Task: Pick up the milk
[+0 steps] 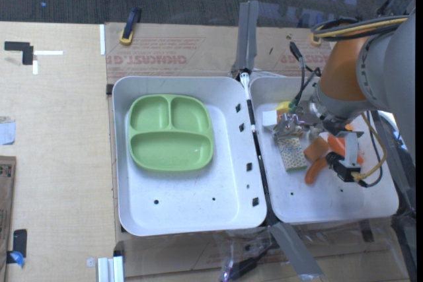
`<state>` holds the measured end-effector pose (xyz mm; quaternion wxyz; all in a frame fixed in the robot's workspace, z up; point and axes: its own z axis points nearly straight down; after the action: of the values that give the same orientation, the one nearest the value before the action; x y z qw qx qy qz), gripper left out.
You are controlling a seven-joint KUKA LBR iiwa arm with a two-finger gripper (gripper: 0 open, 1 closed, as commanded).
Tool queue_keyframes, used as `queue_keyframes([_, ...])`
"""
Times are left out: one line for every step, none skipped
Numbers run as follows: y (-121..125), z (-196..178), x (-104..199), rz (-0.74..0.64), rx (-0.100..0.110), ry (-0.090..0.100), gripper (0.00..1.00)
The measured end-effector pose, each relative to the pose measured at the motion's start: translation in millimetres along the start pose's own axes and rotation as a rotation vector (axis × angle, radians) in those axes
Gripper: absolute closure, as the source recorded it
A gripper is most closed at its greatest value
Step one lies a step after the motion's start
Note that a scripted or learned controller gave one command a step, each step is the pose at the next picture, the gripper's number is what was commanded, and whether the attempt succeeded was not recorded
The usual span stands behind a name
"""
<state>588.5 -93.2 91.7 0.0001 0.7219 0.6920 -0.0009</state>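
Observation:
A small white item (268, 117), possibly the milk, lies at the upper left of the right bin (330, 208), close to the divider. My gripper (288, 125) hangs low over the bin just right of it, above a cluster of toy food. Nothing can be made out between its fingers. The arm's orange band (344, 66) and grey body cover the bin's upper right.
A green divided plate (170, 132) sits in the left bin (185, 208). Around the gripper lie a yellow piece (283, 107), a speckled flat item (292, 155) and orange pieces (317, 165). Black cables loop at the right.

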Motion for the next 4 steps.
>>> queue_keyframes([0, -9, -2, 0.003, 0.0, -0.001, 1.0])
queue_keyframes([0, -9, -2, 0.003, 0.0, -0.001, 0.0])
queue_keyframes([57, -3, -2, -0.036, 0.026, 0.0, 0.0])
queue_keyframes([57, -12, -3, -0.04, 0.027, -0.004, 1.0])
